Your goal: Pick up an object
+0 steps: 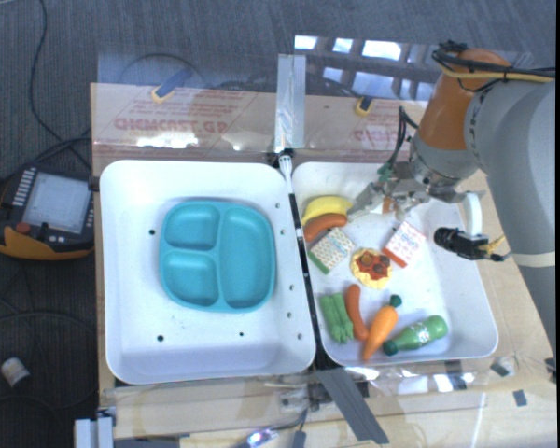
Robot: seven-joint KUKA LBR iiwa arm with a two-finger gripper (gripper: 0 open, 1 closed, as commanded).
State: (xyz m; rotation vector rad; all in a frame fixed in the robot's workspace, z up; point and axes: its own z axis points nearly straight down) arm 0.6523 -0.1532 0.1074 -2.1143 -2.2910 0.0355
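No object is seen held by the gripper (389, 194); whether its fingers are parted cannot be told. Below them lie a red-and-white carton (406, 245) and a small pizza (372, 266). A banana (325, 208) is seen leftward, in the right bin (476, 287).

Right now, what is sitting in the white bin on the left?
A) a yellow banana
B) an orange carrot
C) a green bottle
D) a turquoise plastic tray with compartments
D: the turquoise plastic tray with compartments lies in the left white bin, while the toy foods are in the right white bin.
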